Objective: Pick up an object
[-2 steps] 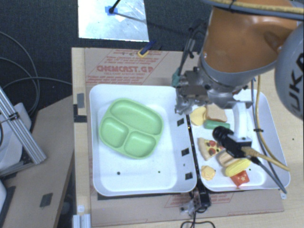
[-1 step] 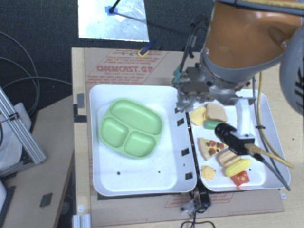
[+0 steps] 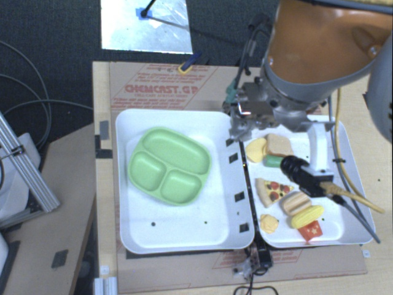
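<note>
1. Camera view - the arm (image 3: pixel 319 35) comes in from the upper right, its broad orange band filling that corner.
2. The gripper (image 3: pixel 239 128) hangs over the top end of the divide between the two bins, at the inner edge of the right bin (image 3: pixel 334 229). Nothing is seen held in it, and whether it is spread or pressed together I cannot tell.
3. The left bin (image 3: pixel 132 238) holds a green plate (image 3: pixel 169 165) with three compartments, lying flat near the bin's middle.
4. In the right bin, just beside the gripper, lie a yellow piece (image 3: pixel 256 149), a toast slice (image 3: pixel 279 144) and a small green piece (image 3: pixel 272 161), close together.
5. Lower in the same bin sit a pizza slice (image 3: pixel 272 191), a bread roll (image 3: pixel 295 201), a corn cob (image 3: pixel 307 214), a red piece (image 3: pixel 312 230) and a small yellow chip (image 3: pixel 269 223) - all well apart from the gripper.
6. Both bins rest on a cardboard sheet (image 3: pixel 166 88).
</note>
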Available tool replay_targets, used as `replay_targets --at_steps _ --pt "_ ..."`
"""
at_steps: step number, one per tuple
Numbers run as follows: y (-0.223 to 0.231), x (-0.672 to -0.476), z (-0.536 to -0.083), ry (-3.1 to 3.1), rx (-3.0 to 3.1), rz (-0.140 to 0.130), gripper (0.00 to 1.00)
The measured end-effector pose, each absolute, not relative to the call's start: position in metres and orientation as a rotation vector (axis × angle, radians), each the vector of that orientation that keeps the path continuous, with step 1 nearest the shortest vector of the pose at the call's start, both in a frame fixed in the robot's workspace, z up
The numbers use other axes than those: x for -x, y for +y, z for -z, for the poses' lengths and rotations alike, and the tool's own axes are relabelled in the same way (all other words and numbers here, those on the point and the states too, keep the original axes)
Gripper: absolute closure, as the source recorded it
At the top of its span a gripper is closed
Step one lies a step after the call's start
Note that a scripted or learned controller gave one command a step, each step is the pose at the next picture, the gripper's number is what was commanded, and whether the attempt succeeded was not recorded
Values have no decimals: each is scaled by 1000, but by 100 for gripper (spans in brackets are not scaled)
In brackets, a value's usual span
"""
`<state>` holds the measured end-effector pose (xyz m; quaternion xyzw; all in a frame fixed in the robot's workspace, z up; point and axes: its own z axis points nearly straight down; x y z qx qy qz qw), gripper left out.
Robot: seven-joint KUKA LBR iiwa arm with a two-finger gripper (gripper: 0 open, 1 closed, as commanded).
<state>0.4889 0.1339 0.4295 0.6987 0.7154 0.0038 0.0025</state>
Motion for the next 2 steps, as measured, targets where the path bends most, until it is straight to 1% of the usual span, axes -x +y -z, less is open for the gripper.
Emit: replay_targets --at_steps 1,2 --pt "134 -490 -441 2249 -2183 -17 100" --pt "59 -486 -333 2215 -2232 12 100"
